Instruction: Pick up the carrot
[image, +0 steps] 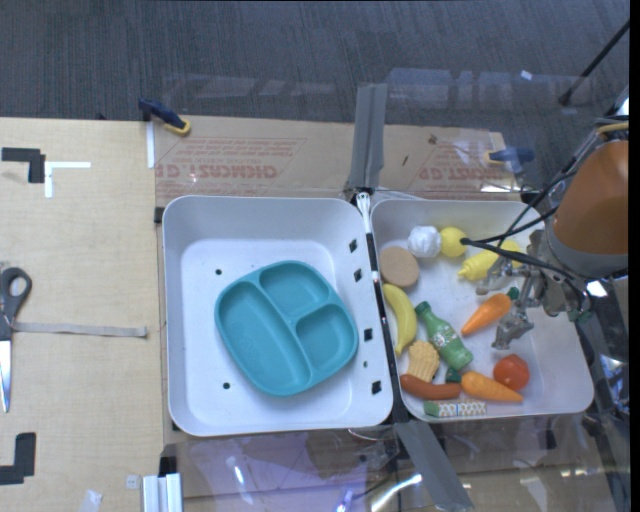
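here, at my remote station, the gripper (516, 325) hangs low over the right bin (570, 400), just beside the upper carrot (486, 314); i cannot tell from this slanted view whether anything sits between it and the toy, and i cannot tell the state of its fingers. that carrot lies tilted in the middle of the bin, thick end up and to the right, apparently touching the gripper's metal. a second carrot (490, 388) rests along the front wall, beside the tomato (511, 372).

my judgement: both are moulded plastic play food, light, stiff and rather slick, tapering to a point, so they would roll or squirt out of a loose pinch. i would take hold across the thick half, fingers square to the long axis, not at the tip.

the count, as i read it: two carrots, one tomato, one banana (402, 316), one green bottle (443, 338), one corn cob (422, 360), one tan round piece (399, 267), one white lump (424, 241), yellow pieces (466, 255) i cannot separate cleanly, one reddish sausage-like item (431, 390). the left bin (190, 240) holds one teal divided plate (287, 327).
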